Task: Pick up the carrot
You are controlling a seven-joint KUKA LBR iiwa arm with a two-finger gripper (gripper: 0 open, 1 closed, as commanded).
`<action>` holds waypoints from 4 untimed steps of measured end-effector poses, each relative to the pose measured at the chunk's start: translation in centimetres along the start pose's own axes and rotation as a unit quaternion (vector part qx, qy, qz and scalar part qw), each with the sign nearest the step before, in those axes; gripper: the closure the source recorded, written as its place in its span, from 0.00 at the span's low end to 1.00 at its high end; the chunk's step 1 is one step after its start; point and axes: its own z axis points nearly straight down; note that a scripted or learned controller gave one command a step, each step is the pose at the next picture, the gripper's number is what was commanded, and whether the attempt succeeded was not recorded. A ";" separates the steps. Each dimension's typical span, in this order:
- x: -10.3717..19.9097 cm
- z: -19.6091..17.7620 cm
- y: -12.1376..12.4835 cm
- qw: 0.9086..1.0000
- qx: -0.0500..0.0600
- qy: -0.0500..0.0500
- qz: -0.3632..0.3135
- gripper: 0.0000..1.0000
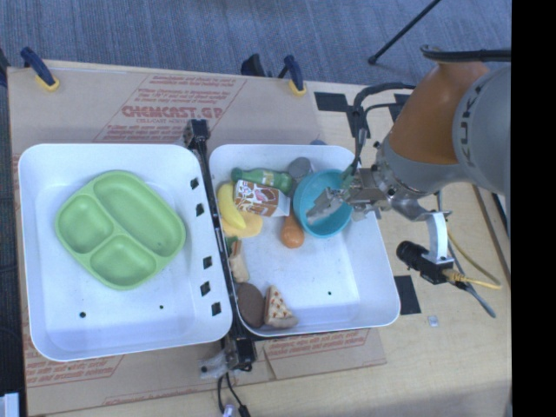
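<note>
The carrot (293,234) is a short orange piece lying in the right bin (365,276), just left of and below a blue bowl (320,203). My gripper (324,205) hangs over the bowl, reaching in from the right, a short way up and to the right of the carrot. Its fingers stand open with nothing between them. The carrot lies free, apart from the gripper.
In the right bin, a green bottle (265,179), a printed packet (255,199) and a yellow piece (233,213) crowd the upper left. A brown round piece (250,302) and a pizza slice (278,307) lie at the front. A green divided plate (122,228) sits in the left bin (52,320).
</note>
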 end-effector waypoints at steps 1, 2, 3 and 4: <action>3.2 9.1 1.1 1.000 0.004 0.001 0.029 0.00; 1.7 13.4 6.3 0.991 0.005 -0.001 0.134 0.00; 1.4 11.4 6.7 0.992 0.000 -0.003 0.129 1.00; 7.3 6.8 8.0 0.899 0.002 0.001 0.438 1.00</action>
